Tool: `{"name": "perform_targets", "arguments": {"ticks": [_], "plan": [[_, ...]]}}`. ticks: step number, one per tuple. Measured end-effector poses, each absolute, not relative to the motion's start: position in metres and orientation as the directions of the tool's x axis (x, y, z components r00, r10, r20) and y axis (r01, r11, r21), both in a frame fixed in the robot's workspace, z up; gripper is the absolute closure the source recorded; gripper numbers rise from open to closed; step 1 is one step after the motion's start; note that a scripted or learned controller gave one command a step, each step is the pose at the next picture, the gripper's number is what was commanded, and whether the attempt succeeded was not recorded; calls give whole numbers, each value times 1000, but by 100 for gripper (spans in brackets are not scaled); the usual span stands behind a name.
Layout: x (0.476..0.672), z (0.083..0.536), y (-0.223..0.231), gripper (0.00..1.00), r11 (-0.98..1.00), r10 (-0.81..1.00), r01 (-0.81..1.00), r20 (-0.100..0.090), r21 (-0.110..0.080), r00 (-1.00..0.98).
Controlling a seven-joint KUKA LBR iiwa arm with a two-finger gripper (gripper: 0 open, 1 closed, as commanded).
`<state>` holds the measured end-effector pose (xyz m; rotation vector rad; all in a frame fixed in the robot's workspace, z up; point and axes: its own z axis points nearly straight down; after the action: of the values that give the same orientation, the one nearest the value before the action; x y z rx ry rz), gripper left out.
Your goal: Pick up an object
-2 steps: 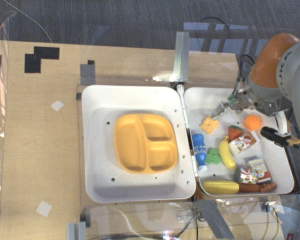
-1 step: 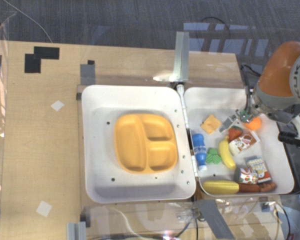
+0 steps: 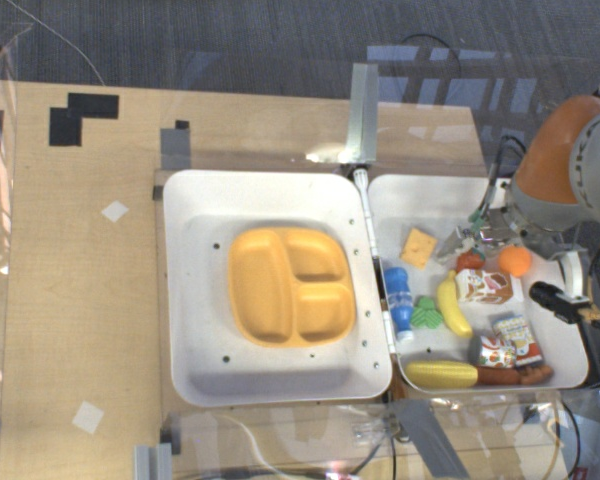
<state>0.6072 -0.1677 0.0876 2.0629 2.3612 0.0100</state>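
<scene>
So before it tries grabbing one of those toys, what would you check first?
1. Gripper above the right bin: ok.
2. Fingers holding nothing yet: cannot tell; too small to read.
3. Nearest target free: not ok; the red toy touches the snack pouch and sits close to the orange ball.
4. Cheese wedge standing apart, an easier pick: ok.
5. Yellow tray in the left bin, out of the way: ok.

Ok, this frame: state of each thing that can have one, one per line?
Gripper: low in the right bin, fingers unclear.
Yellow tray: upright in the left bin, compartments bare.
Blue bottle: lying on its side.
Banana: lying flat.
Cheese wedge: lying flat.
</scene>
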Motion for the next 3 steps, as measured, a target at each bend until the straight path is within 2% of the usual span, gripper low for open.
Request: {"name": "perform_targets", "arguments": {"ticks": [1, 2, 3], "plan": [[610, 102, -169, 100, 141, 990, 990, -8, 19, -141], [610, 102, -169, 0, 141, 990, 990, -8, 18, -141], [623, 88, -110, 0, -73, 997, 997, 0, 10, 73]]}}
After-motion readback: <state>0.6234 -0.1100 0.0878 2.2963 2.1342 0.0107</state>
